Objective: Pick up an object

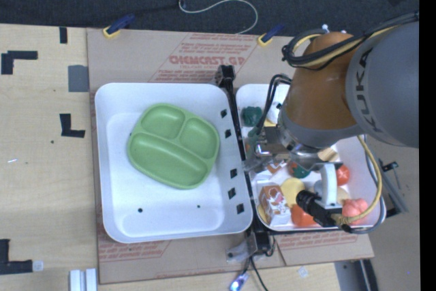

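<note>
My gripper [267, 150] reaches down into the right bin [379, 195] near its left wall, below the orange band of the wrist. Small things crowd that bin: a teal piece [251, 114] at the back left, a yellow ball [294, 189], a red-and-white packet [272, 202], an orange piece [301, 216], a red piece [342, 174] and a pink piece [355, 208]. The arm hides the bin's back half. How the gripper stands to the things under it is hidden by the wrist.
The left bin [116, 167] holds a green divided plate [174, 144], lying flat toward its back. A black divider strip [235, 146] runs between the two bins. Both bins rest on a cardboard sheet [197, 58] on the wooden bench.
</note>
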Robot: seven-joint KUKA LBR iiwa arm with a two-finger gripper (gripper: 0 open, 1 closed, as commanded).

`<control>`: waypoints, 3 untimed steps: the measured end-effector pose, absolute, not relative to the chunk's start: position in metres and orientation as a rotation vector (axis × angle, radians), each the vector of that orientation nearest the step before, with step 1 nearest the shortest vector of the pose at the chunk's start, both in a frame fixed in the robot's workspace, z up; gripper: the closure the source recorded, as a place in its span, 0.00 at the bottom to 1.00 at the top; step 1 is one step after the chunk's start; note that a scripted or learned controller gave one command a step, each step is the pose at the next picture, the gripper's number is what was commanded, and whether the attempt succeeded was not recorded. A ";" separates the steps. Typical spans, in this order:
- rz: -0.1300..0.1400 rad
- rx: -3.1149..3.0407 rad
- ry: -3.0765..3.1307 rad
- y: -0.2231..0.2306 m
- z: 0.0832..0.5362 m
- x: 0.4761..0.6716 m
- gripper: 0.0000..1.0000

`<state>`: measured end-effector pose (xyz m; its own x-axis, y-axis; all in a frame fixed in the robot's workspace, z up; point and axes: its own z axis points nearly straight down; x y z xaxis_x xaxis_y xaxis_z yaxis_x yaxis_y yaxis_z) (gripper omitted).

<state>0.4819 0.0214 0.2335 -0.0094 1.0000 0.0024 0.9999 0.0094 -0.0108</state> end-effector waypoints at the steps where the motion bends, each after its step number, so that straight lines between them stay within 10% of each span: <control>1: -0.005 -2.218 -2.227 0.033 0.296 0.484 1.00; 3: 0.005 -2.216 -2.225 0.092 0.381 0.484 1.00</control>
